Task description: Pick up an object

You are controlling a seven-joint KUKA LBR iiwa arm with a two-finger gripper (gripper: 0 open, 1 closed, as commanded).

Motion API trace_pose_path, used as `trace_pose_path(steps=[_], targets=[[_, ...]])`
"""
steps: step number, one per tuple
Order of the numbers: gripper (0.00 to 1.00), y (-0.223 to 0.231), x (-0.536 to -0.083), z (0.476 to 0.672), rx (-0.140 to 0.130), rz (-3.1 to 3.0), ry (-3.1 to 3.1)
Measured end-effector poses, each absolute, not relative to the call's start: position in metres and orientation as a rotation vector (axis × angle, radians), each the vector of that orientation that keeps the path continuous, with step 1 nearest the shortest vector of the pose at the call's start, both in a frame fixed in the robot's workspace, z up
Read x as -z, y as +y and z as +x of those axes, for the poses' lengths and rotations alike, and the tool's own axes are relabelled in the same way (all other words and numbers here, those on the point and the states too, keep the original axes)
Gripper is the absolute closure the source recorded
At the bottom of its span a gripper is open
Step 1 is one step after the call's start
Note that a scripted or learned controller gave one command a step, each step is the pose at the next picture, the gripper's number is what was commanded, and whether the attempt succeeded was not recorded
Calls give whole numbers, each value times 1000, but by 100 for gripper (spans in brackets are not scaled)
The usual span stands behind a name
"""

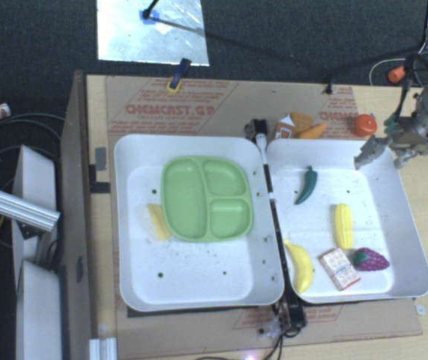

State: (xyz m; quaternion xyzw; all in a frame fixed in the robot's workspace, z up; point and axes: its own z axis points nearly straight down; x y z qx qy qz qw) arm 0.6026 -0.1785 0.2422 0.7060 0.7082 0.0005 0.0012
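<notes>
Two bins lay side by side: left bin [135, 276] w/ a green tray [206, 199] and a yellow bit [157, 221] at its left edge, right bin [408, 223] w/ the likely picks. The gripper [384, 150] hung over the right bin's top-right rim, fingers spread, nothing betw. them; everything lay down-left of it, pepper [306, 184] nearest, long axis near vertical w/ open floor all round. Corn [342, 225] lay upright mid-bin w/ room too, while banana [300, 265], box [339, 268] and grapes [370, 259] crowded the lower edge, box touching grapes, so prob. harder.
</notes>
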Motion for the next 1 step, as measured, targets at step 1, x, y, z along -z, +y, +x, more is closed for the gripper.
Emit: trace_pose_path(steps=[1], targets=[[0,-187,-132,560,9,2229,2227]])
